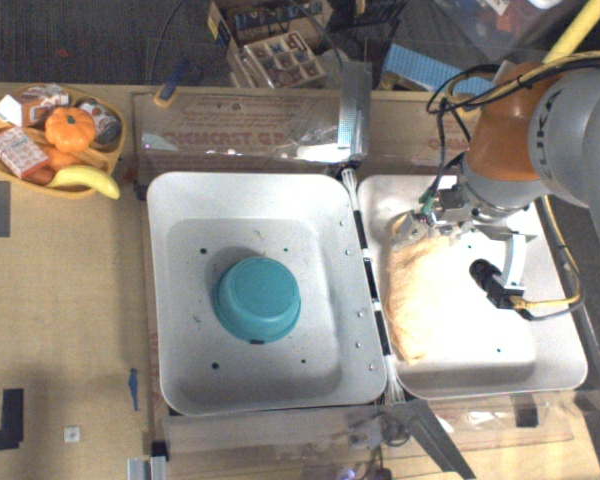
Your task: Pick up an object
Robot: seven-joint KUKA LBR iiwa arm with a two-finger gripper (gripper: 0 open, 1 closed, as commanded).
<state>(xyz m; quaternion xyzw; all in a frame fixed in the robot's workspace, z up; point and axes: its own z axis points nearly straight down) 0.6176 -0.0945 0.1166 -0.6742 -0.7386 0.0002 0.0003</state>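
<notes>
1. We see two white bins side by side on the table [60, 298]: the left bin [180, 208] and the right bin [550, 358].
2. In the left bin lies a teal bowl [259, 298], upside down, near the middle of the bin floor and clear of every wall.
3. In the right bin lies a pale, tan cloth [420, 293]. It covers the left part of the bin floor, runs from the upper left corner down toward the lower wall, and lies close beside the left wall.
4. The arm [570, 138] reaches in from the right, above the upper part of the right bin. Its orange band [505, 128] sits above the wrist.
5. The gripper [427, 213] is down at the upper end of the cloth, near the upper left corner of the right bin.
6. We cannot tell whether the gripper is spread or closed, nor whether it has any cloth in it: the wrist and cables hide that area.
7. A black part [490, 283] with a yellow cable hangs below the wrist, over the bare floor of the right bin, just right of the cloth.
8. At the table's upper left corner stands a basket [10, 163] with a small pumpkin [70, 128] and a banana [85, 179].
9. Behind the left bin a clear box [245, 128] stands against its upper wall.
</notes>
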